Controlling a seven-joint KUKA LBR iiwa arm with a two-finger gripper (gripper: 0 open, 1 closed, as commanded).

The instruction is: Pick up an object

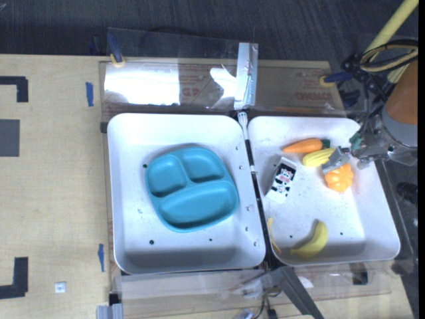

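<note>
The right bin (372, 244) holds several small things. An orange carrot (302, 145) lies at the back, with a yellow corn cob (317, 158) just in front of it. An orange toy pepper (338, 178) sits to the right of the corn. A small white box with black print (283, 179) lies near the bin's left wall, and a yellow banana (312, 240) rests near the front. My gripper (348, 156) reaches in from the right, low over the bin, right above the pepper and beside the corn's right end.
The left bin (126, 178) carries a blue divided plate (191, 187). A clear plastic panel (179, 78) stands behind the bins. Cables and a yellow hose (392, 28) hang at the back right, near the arm's orange band (405, 102).
</note>
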